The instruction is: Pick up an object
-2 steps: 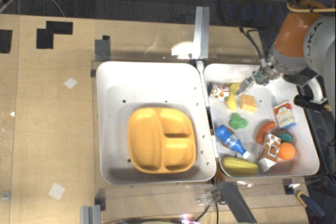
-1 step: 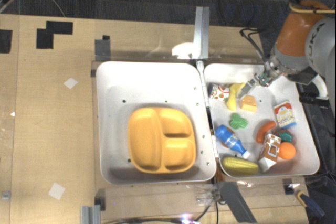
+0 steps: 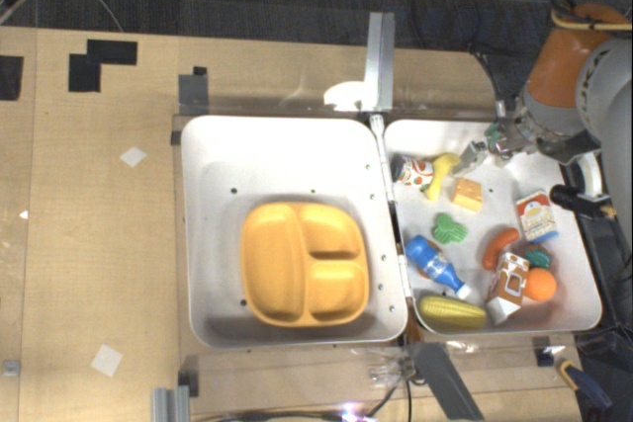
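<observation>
Slanted overhead view of both bins (image 3: 287, 128)

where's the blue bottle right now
The blue bottle lies in the right bin, near its left wall, just below the green toy and above the corn.

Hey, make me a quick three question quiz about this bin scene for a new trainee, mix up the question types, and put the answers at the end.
1. True or false: the yellow divided tray lies in the left bin.
2. Which lies nearest the right bin's front edge? A) corn cob B) banana C) cheese wedge
3. Fill in: the end effector is above the right bin's ___ edge.

Key: 1 true; 2 A; 3 far.
</observation>
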Action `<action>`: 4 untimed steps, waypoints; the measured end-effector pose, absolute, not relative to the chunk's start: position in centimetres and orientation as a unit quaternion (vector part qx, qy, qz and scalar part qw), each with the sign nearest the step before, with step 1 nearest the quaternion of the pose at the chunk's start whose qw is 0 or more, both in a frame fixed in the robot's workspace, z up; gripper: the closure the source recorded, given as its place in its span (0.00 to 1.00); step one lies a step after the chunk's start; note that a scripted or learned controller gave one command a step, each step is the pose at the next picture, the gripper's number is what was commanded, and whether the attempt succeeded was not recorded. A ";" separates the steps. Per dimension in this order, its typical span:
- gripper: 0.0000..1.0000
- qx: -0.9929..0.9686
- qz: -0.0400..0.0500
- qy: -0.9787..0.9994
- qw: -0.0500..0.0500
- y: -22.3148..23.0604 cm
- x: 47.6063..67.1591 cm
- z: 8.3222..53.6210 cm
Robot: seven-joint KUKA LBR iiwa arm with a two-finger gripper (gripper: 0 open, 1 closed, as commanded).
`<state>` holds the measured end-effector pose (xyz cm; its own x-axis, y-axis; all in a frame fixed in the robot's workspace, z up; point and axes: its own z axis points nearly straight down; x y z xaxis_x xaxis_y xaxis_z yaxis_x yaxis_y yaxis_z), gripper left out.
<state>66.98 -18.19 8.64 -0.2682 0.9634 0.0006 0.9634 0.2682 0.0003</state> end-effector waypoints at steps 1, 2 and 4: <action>0.00 -0.697 0.000 -0.717 0.000 -12.7 66.0 8.6; 1.00 -0.696 -0.002 -0.718 -0.005 -12.7 66.3 10.1; 0.00 -0.693 -0.004 -0.721 -0.008 -12.7 66.5 11.4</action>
